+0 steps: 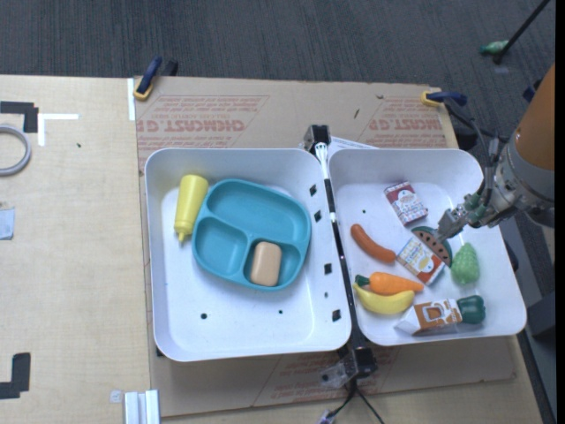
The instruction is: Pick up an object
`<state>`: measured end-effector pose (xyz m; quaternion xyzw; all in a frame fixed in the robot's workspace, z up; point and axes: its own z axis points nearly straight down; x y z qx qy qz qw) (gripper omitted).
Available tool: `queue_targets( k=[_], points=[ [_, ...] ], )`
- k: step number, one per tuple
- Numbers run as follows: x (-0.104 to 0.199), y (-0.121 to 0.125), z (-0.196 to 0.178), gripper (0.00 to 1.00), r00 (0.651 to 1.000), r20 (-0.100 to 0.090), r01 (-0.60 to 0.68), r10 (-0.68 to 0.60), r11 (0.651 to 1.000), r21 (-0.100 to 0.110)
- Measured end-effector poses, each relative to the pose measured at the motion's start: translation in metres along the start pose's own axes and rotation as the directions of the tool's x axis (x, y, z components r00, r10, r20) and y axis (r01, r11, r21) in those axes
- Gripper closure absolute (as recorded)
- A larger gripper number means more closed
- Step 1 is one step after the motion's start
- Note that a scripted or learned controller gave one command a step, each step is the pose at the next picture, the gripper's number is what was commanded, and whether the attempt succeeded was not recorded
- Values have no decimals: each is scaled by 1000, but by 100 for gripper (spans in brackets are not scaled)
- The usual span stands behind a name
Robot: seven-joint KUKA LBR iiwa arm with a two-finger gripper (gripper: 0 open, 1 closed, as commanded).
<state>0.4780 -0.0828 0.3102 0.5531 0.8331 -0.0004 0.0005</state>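
My gripper (pixel 448 225) hovers at the right bin's (pixel 371 173) far-right side, just above the watermelon slice (pixel 433 239); its opening I cannot tell. I should descend straight, avoiding the green lettuce (pixel 465 264) beside it.

bench (pixel 71 263) | cardboard sheet (pixel 212 117) on it | two white bins (pixel 168 325) on cardboard

The arm (pixel 538 153) runs off the right edge, so most of it is cut away. The gripper (pixel 452 223) is small and dark against the bin; whether its fingers are apart cannot be told. It covers part of the watermelon slice (pixel 436 246). The print on the small cartons (pixel 405 203) is too fine to read.
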Motion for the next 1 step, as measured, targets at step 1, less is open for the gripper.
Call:
queue_targets(
  k=[1],
  points=[
    [23, 11, -32, 100, 952, 4, 305, -305, 952, -4]
  ],
)
